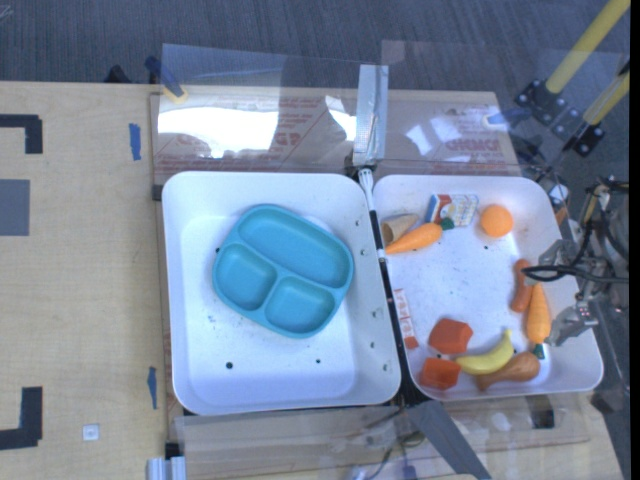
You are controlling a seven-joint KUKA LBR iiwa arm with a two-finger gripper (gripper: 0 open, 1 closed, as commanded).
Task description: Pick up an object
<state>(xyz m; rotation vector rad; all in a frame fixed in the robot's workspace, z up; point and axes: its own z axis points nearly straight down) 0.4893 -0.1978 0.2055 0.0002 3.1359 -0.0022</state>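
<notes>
The right white bin (450, 280) holds several toy foods. A carrot (415, 237) lies at its back left beside a tan wedge (397, 226) and a small carton (452, 209). An orange ball (495, 220) sits at the back. Two more carrots (536, 311) lie along the right wall. At the front are a red block (451, 335), an orange-red block (438, 372), a banana (485, 356) and a brown piece (516, 369), all close together.
The left white bin (200, 368) bears a blue divided plate (283, 270). Black cables and grey hardware (585, 268) crowd the right bin's right rim. A clear plastic sheet (260, 118) and a metal bracket (370, 113) stand behind the bins.
</notes>
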